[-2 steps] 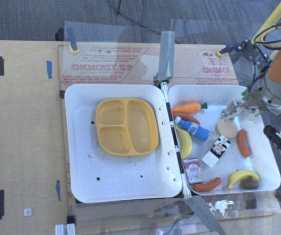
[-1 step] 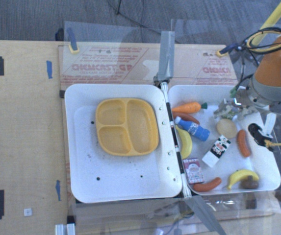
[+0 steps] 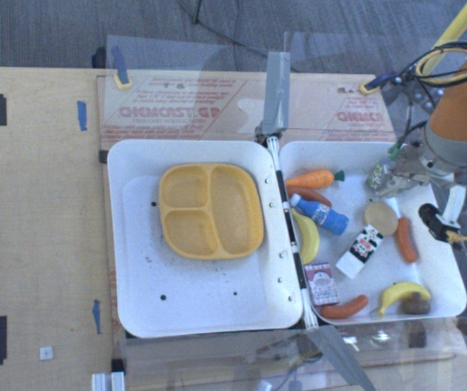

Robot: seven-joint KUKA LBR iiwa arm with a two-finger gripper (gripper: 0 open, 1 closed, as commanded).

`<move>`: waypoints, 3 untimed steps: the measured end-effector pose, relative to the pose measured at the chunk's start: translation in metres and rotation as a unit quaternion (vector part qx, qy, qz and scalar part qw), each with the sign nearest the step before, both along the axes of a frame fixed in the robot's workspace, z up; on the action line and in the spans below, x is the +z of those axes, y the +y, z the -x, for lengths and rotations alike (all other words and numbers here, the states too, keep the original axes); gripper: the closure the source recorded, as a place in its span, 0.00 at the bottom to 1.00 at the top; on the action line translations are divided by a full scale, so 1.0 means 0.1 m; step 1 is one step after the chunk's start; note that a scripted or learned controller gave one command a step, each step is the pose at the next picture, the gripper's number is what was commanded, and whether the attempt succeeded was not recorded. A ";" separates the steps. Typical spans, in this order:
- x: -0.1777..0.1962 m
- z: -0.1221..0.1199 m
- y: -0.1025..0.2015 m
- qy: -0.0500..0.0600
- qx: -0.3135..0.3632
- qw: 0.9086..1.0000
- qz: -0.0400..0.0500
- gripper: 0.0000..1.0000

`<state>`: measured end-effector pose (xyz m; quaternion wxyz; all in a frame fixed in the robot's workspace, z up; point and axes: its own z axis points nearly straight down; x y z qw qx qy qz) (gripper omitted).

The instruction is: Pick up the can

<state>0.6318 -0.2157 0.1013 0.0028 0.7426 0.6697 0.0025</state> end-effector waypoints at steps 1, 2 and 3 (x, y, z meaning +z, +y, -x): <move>0.01 -0.02 0.04 -0.002 0.002 1.000 -0.003 0.00; 0.61 0.00 0.50 0.003 -0.046 0.999 0.000 0.00; 0.12 -0.11 0.21 0.002 -0.029 1.000 0.000 0.00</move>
